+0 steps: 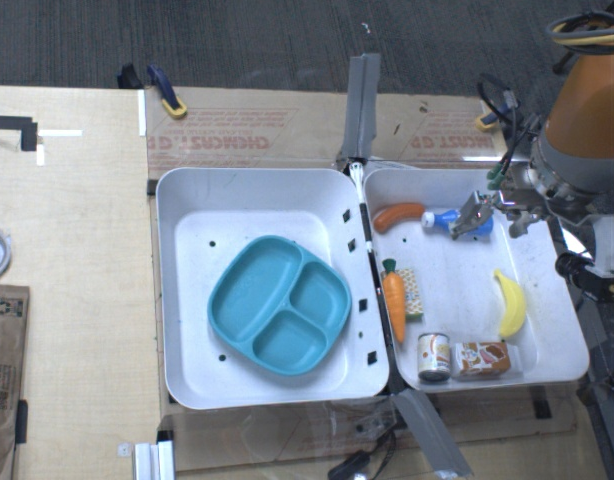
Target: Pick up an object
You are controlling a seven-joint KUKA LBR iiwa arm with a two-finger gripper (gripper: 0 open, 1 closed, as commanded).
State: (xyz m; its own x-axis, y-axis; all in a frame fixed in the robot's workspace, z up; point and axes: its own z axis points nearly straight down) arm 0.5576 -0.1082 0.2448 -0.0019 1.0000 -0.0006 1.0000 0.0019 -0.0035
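The right bin [547, 373] holds several small items. A blue object with a white end [442, 220] lies near its far wall, next to an orange-red sausage [399, 215]. My gripper [478, 215] sits low over the blue object's right end, touching or just above it. A yellow banana [510, 305] lies to the right. A carrot [394, 303] rests along the bin's left wall beside a small checkered pad [412, 293]. A can [433, 356] and a brown packet [483, 359] stand at the near wall.
The left bin [177, 268] holds a blue divided plate [279, 304]. A grey divider post [362, 108] rises between the bins at the back. The arm's orange band [587, 108] hangs over the right bin's far right corner. Cardboard [247, 128] lines the bench behind.
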